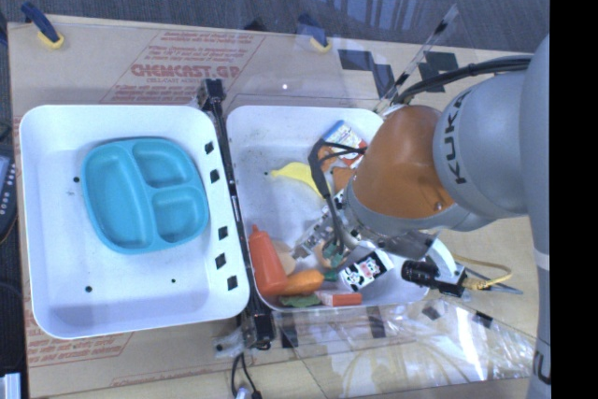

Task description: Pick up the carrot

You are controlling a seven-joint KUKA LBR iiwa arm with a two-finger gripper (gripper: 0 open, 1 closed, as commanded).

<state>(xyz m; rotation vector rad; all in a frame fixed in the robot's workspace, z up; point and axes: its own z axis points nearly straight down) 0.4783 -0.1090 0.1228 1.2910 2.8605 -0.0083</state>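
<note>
Orange and stiff, the carrot (304, 279) lay just below the pincer (322, 243); light, smooth, best pinched mid-body. Whether the pincer gripped anything, I couldn't tell.

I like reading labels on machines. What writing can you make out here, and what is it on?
"KUKA": grey arm, running down its side.
"CHEMCAST GP": red print on the brown board behind the bins; the smaller red lines around it are too blurred to read.
Small packets in the right bin: print too small to read.
</note>
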